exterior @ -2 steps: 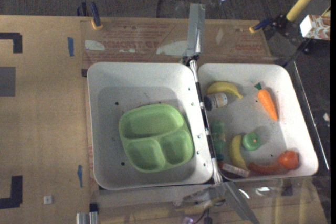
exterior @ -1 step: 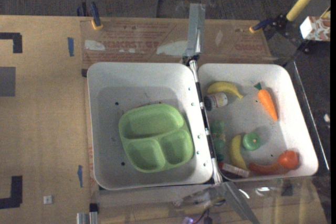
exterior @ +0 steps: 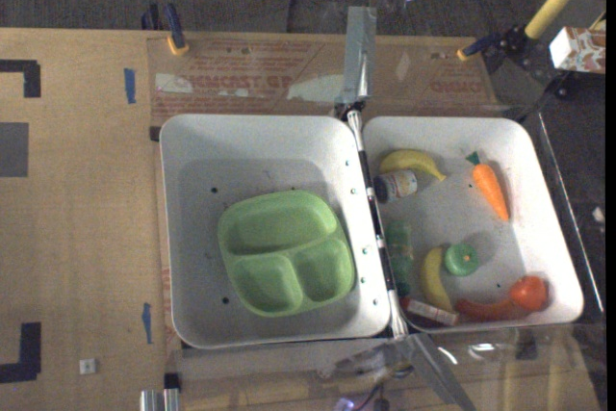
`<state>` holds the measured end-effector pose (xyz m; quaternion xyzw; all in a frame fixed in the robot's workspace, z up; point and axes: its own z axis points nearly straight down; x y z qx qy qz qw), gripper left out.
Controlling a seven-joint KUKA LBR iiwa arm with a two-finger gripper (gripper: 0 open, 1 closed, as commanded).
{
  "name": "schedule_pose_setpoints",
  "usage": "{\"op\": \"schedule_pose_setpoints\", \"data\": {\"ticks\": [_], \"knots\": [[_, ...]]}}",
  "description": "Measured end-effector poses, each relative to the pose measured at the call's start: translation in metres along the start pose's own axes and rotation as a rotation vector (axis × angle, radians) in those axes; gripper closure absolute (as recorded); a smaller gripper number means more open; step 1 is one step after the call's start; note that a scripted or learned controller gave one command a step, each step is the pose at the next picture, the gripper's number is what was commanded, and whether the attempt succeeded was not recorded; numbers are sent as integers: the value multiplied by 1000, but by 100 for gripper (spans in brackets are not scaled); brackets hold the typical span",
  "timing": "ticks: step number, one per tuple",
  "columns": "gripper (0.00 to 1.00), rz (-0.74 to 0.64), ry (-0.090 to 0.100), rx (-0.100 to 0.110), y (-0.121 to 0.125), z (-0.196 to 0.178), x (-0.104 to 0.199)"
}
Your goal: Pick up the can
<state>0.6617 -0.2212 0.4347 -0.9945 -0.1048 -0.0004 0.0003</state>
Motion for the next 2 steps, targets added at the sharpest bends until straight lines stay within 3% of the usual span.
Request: {"op": "schedule_pose_setpoints", "data": {"ticks": [2], "knots": [[100, 7, 0, 1, 1, 0, -1]]}}
